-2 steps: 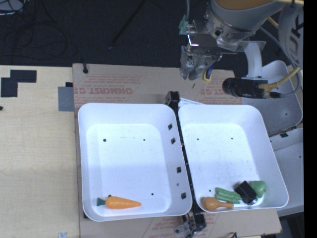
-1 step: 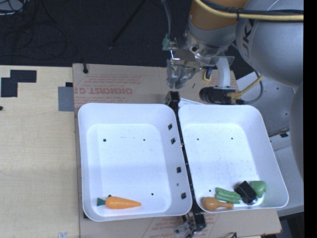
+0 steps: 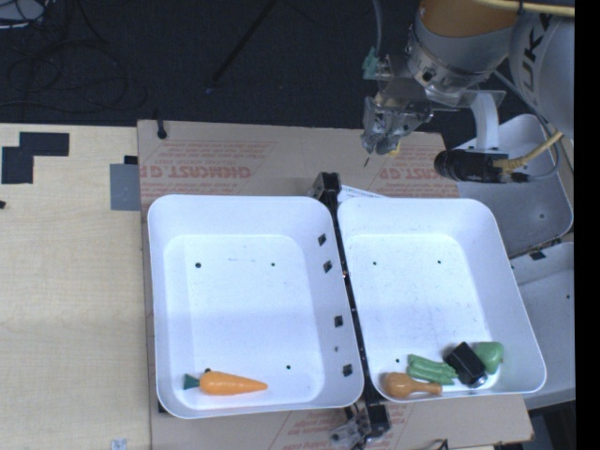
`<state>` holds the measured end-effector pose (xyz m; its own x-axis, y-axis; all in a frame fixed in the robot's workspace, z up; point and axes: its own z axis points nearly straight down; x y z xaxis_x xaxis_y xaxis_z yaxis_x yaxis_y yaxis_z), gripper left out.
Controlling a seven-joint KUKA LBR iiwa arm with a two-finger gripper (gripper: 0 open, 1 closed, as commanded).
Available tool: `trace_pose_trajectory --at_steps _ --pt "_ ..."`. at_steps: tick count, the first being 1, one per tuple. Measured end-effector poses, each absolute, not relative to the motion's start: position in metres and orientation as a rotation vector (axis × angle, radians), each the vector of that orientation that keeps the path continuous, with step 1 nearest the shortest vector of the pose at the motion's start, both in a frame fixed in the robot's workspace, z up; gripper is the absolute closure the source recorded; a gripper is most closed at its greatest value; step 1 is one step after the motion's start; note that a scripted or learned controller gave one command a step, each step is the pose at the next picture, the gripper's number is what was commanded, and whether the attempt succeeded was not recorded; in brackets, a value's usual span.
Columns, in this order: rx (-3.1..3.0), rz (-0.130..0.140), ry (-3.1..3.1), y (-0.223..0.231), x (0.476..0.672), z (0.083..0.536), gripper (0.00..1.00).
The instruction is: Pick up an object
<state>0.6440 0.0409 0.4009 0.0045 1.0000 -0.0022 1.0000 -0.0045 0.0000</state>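
The arm comes in from the upper right, orange band up top, wrist bent downward. Its tool hangs raised, pointing down, nothing visible in it.

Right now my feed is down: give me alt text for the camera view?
The gripper hangs above the bench behind the two white bins, over neither. An orange carrot lies in the left bin; the right bin holds a green pod, a black block, a tan pear-shaped piece and another green item.
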Motion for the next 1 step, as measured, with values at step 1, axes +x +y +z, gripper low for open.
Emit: trace_pose_trajectory --at_steps 1 --pt "2.214 0.006 2.229 0.0931 0.5819 0.4627 1.0"
